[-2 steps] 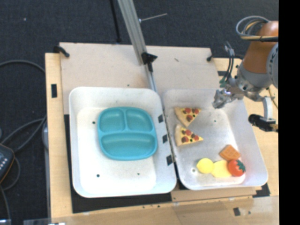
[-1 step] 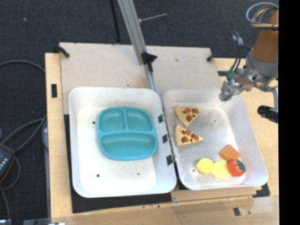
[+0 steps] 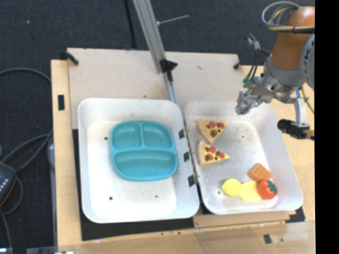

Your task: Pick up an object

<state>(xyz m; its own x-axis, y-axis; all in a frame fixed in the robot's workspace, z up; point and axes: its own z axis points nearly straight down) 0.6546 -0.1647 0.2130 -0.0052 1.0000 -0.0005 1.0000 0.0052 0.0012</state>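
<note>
The right bin (image 3: 275, 136) holds two pizza slices, one (image 3: 211, 129) near its back left and another (image 3: 212, 154) just in front of it. At the bin's front right lie a yellow round piece (image 3: 231, 187), a paler yellow piece (image 3: 249, 191), a red tomato (image 3: 267, 190) and an orange waffle square (image 3: 259, 172). My gripper (image 3: 243, 108) hangs over the back edge of the right bin, right of the upper pizza slice and apart from it. Nothing shows between its fingers.
The left bin (image 3: 90, 142) holds a turquoise divided plate (image 3: 143, 150). A slanted metal post (image 3: 151, 30) rises behind the bins, between them. Bare bench board lies behind both bins.
</note>
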